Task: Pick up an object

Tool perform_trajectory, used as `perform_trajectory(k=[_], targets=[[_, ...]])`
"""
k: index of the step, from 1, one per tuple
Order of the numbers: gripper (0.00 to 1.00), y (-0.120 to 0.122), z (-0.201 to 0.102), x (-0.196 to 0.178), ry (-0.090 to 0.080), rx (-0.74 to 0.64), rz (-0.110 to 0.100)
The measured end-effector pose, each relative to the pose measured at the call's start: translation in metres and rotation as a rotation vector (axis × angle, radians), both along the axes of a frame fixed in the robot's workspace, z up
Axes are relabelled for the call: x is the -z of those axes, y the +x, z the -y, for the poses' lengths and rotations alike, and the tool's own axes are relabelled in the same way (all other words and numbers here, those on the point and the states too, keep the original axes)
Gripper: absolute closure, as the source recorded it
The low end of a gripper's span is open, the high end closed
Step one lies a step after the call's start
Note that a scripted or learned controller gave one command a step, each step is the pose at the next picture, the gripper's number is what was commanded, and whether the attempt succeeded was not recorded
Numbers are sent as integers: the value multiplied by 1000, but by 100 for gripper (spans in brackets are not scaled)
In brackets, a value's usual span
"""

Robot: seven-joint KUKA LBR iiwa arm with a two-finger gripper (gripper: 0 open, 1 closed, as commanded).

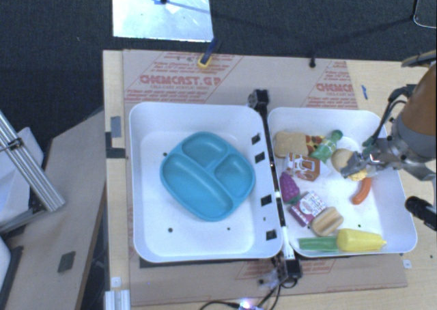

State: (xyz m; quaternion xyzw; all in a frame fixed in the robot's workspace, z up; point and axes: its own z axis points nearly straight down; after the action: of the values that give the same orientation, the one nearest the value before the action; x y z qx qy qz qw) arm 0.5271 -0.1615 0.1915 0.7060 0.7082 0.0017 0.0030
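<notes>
Dark carpet surrounds a wooden bench (95,165) that bears two shallow white bins side by side; the left bin (147,124) carries a blue divided plate (207,175) near its middle; the right bin (403,233) carries the toy foods from which one is to be picked. A yellow corn cob (360,239) and a green stick (317,243) lie along its near edge, a hot dog bun (327,220) just behind them, an orange carrot (361,191) toward the right edge, a bread roll (289,143) at the far left corner. No item appears lifted, so the pick seems not yet done; grasping and raising are left. The arm (418,121) enters over the right edge, wrist bent low; the gripper (356,165) sits down among the foods beside a pale round piece (341,159), just above the carrot; whether it is spread or closed cannot be told.
</notes>
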Motion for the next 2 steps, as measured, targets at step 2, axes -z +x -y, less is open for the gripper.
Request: perform_trajectory(k=[2], targets=[[100, -8, -47, -26, 3, -5, -5]])
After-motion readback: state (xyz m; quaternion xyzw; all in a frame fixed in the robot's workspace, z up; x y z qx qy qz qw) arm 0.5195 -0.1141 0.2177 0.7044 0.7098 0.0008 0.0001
